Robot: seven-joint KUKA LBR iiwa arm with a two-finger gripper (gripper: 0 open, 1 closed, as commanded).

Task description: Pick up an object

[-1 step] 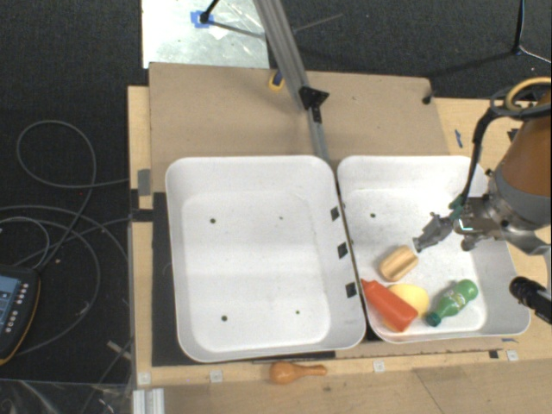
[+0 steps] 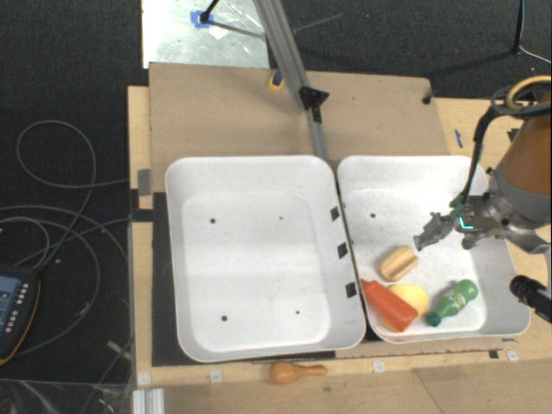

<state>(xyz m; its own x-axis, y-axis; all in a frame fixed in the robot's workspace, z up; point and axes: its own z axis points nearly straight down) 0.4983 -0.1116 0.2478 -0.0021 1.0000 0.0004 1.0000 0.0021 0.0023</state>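
Note:
In the right bin (image 2: 405,179) lie a tan bread roll (image 2: 398,262), a yellow lemon (image 2: 412,297), an orange-red carrot-like piece (image 2: 387,306) and a green bottle (image 2: 452,302), all grouped near the front. My gripper (image 2: 429,234) hangs over the right bin, just up and right of the bread roll, pointing left. Its fingers look spread with nothing between them. The grey arm with its orange band enters from the right edge.
The left bin (image 2: 185,257) sits beside the right one, with black clips along the shared rim. A tan pear-shaped object (image 2: 296,371) lies on the bench in front of the bins. A metal pole (image 2: 285,41) slants in from the top.

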